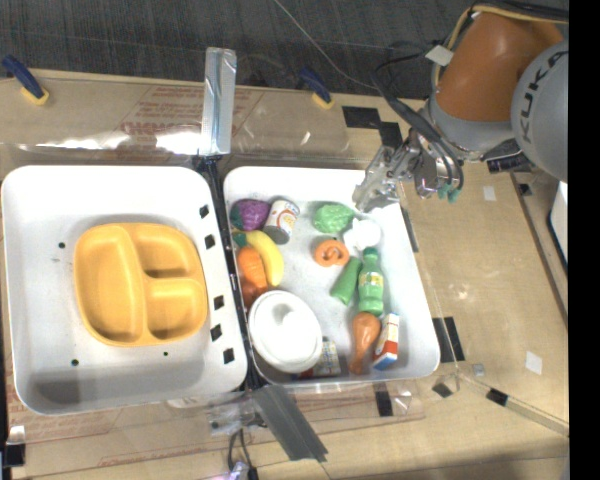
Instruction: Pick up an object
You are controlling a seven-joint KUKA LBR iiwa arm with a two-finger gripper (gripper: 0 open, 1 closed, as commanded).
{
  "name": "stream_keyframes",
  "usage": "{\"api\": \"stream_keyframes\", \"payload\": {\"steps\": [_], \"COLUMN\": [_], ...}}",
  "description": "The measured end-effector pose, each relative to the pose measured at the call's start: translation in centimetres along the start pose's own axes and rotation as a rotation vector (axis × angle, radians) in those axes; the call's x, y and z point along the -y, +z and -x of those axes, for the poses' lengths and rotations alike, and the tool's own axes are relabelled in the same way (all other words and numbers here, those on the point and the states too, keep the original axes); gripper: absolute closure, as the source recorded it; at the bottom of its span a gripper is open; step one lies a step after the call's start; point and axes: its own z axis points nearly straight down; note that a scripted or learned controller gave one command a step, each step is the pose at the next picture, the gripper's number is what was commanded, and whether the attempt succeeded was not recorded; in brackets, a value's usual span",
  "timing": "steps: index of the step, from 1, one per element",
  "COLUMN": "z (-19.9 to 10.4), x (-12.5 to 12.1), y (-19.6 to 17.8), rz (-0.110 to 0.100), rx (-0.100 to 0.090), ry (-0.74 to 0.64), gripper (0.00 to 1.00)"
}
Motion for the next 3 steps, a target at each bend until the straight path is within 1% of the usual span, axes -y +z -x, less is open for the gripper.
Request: {"api": "stream_keyframes", "payload": {"steps": [1, 2, 3], "z": [0.3, 0.1, 0.2], "x": [-5.4, -7.3, -7.4], "y": [-4.0, -5.8, -6.9], "rz": [0.002, 0.001, 0.0], "rx": [-0.005, -0.006, -0.003], "ry": [0.133, 0.139, 0.133], "gripper": [1.0, 1.0, 1.0]}}
